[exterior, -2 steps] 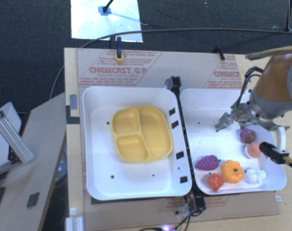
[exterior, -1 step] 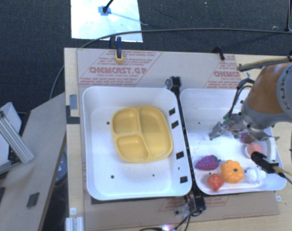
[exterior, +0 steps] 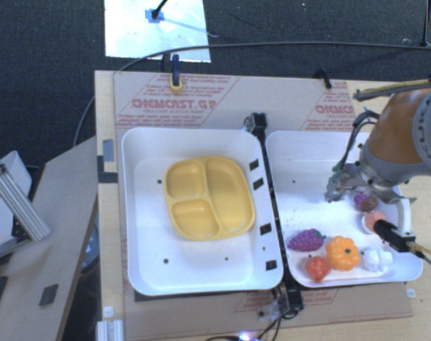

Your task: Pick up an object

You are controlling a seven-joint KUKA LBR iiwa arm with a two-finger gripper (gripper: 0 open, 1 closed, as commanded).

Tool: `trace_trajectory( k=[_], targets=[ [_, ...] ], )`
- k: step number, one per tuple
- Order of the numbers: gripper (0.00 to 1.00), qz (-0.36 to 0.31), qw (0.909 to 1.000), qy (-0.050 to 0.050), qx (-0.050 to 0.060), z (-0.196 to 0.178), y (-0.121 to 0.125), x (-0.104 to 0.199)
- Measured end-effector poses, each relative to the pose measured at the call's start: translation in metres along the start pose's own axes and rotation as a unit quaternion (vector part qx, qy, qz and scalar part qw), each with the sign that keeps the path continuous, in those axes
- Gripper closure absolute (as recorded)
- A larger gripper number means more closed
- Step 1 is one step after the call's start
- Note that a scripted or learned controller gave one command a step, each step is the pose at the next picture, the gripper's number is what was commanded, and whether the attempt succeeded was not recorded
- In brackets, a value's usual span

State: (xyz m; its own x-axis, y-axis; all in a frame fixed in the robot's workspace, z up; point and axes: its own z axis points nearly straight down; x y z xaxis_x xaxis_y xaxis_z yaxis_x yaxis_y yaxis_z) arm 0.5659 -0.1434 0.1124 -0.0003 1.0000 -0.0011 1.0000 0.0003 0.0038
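My gripper [exterior: 336, 190] hangs low over the right-hand one of two white bins, near the middle of its floor, as my arm [exterior: 400, 133] reaches in from the right with the orange band above the wrist. From this angle I cannot tell whether the gripper is apart or together.

Six small pieces share the right bin [exterior: 300, 158]. One dark purple piece [exterior: 366, 203] lies just beside my gripper, on the side toward my arm. One round peach-coloured piece [exterior: 372, 221] sits close below it. Four more stand in a loose row along the near edge:
- one bunch of purple grapes [exterior: 305, 240]
- one red strawberry [exterior: 317, 268], touching or nearly touching the pumpkin
- one orange pumpkin [exterior: 343, 253]
- one white piece [exterior: 372, 260], too small to identify

The left bin [exterior: 140, 261] carries a single yellow plate [exterior: 209, 196]. It lies flat near the centre and is divided into three compartments, well apart from my gripper. Both bins sit side by side, rims meeting, on the pale surface [exterior: 107, 226].
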Motion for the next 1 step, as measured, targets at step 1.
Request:
trace_trajectory(
  k=[1],
  targets=[
    [1.0, 0.001, 1.0, 0.0, -0.001, -0.0458, 0.0012, -0.0072]
  ],
)
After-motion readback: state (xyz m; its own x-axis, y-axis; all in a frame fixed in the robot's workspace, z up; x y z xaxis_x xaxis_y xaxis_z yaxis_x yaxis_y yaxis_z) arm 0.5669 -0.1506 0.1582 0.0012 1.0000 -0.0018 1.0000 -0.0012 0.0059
